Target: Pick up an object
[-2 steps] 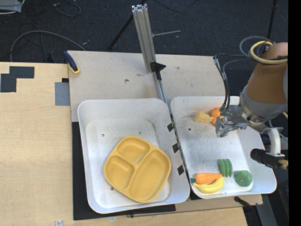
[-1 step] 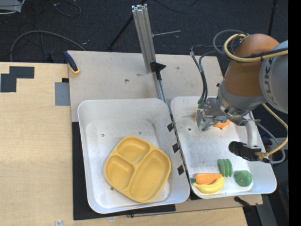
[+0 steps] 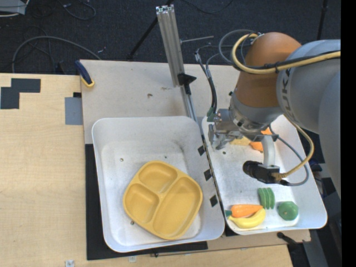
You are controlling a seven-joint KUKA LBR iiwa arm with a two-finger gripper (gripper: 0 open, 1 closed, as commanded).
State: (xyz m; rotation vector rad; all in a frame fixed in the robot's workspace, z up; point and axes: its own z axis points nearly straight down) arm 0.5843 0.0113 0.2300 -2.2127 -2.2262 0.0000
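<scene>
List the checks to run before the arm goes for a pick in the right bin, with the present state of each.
1. Gripper is over the right bin: ok, it hangs near that bin's left wall.
2. Finger opening is known: cannot tell.
3. Nothing is already carried: cannot tell, the wrist hides the space under it.
4. Targets are in view: ok, a carrot, banana, green pepper and cucumber sit at the near end.
5. Targets are spaced for a clean pick: not ok for the carrot and banana, which touch.
6. Yellow divided plate is out of the way: ok, it lies in the left bin.
</scene>
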